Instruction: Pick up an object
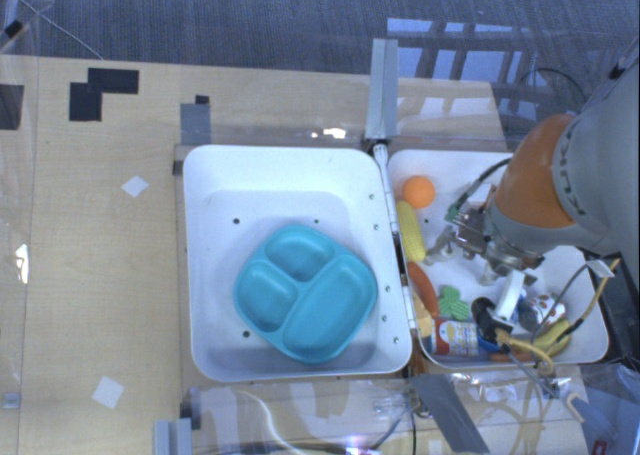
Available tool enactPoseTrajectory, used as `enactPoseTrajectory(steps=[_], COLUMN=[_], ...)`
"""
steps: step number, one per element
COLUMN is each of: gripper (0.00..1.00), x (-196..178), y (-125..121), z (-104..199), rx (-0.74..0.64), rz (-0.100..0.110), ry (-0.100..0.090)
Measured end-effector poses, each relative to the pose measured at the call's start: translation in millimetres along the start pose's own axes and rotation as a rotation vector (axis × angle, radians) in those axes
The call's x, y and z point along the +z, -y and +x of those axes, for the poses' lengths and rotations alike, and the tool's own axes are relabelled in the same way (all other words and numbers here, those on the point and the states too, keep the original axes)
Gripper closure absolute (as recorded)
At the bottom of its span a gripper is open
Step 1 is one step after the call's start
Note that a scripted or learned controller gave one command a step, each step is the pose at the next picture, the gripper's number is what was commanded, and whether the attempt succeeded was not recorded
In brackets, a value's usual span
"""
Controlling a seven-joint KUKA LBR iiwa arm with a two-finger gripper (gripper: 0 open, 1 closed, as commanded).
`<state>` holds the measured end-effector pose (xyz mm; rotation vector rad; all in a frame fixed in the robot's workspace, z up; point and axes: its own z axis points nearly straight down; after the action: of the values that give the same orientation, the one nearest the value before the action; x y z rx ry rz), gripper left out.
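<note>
1. Judging from the view, nothing has been lifted yet: the gripper [500,278] is lowered into the right bin [590,343] among the objects, and whether it is apart or together cannot be told.
2. Candidate objects are all seen in that bin: one orange ball [419,191], one corn cob [409,231], one green piece [452,301], one small bottle [455,338].
3. One blue divided plate [305,291] is counted in the left bin [215,183]; two bins in all.

Grey arm [600,173] reaching in from the right, orange band [535,178] above wrist, hand [497,265] angled downward
</note>
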<state>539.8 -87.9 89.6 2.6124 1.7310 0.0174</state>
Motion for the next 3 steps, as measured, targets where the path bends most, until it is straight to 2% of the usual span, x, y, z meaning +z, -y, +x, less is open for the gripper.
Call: enactPoseTrajectory(steps=[1,2,3], gripper=[0.00,0.00,0.00], x=[1,0,-21], y=[-22,7,-53], z=[3,1,20], rx=[0.265,0.691,0.799], rz=[0.004,-0.002,0.008], ry=[0.001,0.001,0.007])
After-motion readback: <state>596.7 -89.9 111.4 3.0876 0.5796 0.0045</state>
